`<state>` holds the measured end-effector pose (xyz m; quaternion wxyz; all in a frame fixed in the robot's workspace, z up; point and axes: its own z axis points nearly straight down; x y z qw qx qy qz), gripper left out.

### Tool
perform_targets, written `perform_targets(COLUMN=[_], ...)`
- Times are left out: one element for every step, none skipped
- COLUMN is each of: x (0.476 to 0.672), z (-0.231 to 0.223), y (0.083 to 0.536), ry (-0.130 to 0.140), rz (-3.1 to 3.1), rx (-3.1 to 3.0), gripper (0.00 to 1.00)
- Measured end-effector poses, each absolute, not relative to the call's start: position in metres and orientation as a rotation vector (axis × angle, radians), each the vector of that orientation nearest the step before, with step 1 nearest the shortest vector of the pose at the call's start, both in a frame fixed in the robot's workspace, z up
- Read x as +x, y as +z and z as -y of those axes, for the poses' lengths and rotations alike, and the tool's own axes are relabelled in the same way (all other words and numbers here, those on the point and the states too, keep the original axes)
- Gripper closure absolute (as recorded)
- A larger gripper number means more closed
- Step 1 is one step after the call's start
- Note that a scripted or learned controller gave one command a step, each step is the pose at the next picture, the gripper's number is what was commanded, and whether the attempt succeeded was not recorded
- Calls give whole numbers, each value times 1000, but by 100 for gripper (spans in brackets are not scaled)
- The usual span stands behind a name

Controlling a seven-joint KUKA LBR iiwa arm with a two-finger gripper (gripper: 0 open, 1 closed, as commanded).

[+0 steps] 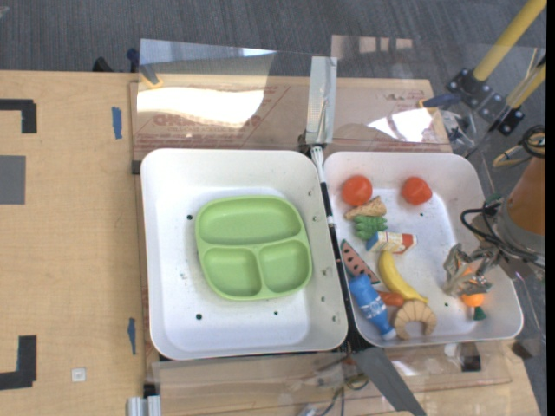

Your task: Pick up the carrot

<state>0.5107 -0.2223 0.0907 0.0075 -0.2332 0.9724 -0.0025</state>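
- Here the fingers (468, 276) sit low in the right bin (451, 167), near its right wall, pointing down toward the bin floor; they are dark and tangled with cables, and I cannot tell whether they are spread or pressed together.
- Just below the fingertips lies the carrot (473, 300), orange with a small green tip at its lower right end, resting on the bin floor close to the bin's right front corner. Whether the fingers touch it I cannot tell; nothing shows it pinched between them.
- Above and to the right of the fingers is the arm's orange band (531, 199), at the view's right edge.
- Left of the fingers, a banana (396, 276) lies lengthwise, with a croissant (415, 318) at its near end.
- Further left, a blue bottle (368, 305) lies beside a watermelon slice (356, 263) along the bin's left wall.
- Beyond the banana, away from the fingers toward the far left, sit a small white, red and yellow toy (395, 242), a green leafy piece (368, 226) and a tan piece (369, 208).
- Two tomatoes (356, 189) lie at the bin's far end, well apart from the fingers.
- The left bin (173, 180) holds a green divided plate (253, 247).
- Both bins rest on the worktop (65, 232).
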Motion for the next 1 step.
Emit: perform_targets(x=[501], z=[140], y=[132], ry=[1], rz=[-2992], rx=[-940], gripper=[100])
